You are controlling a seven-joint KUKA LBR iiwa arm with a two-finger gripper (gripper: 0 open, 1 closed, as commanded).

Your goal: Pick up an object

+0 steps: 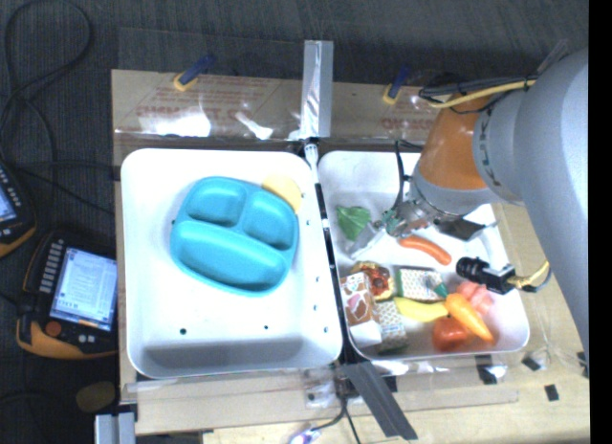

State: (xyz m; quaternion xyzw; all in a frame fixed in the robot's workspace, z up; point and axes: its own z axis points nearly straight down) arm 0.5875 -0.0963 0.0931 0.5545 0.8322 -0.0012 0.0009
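Note:
My gripper [395, 222] hangs low in the right bin [368, 172], under the orange wrist band. It sits between a green toy [355, 221] on its left and an orange-red chili-shaped toy [426, 250] just below and to its right. Nothing is visibly held. Toward the bin's front lie a yellow banana [422, 309], an orange carrot [468, 314], a red tomato-like piece [447, 336] and small patterned boxes [358, 300].
The left bin [153, 318] holds a large blue divided tray [235, 233] with a yellow piece [282, 187] at its far right corner. A dark flat item [466, 229] lies under the arm in the right bin. A divider wall [325, 241] separates the bins.

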